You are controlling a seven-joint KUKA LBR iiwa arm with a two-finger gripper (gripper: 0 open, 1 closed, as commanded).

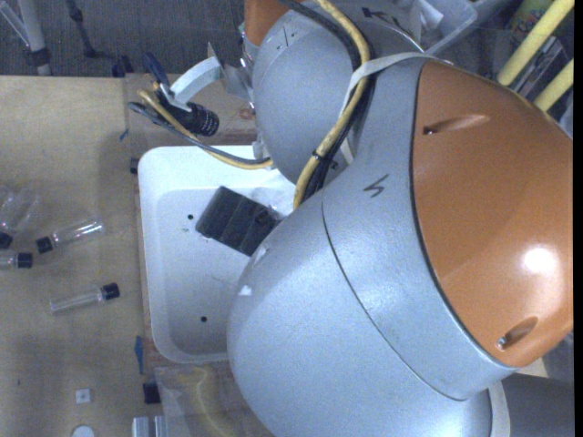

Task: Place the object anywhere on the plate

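Object, possibly the dark block [235, 220], is seen in the white bin [164, 244], partly covered by the arm [392, 244]; pincer state cannot be told.

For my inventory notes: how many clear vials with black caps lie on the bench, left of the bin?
3 at least: one vial nearest the bin, one below it, one cut by the left edge. More may be hidden.
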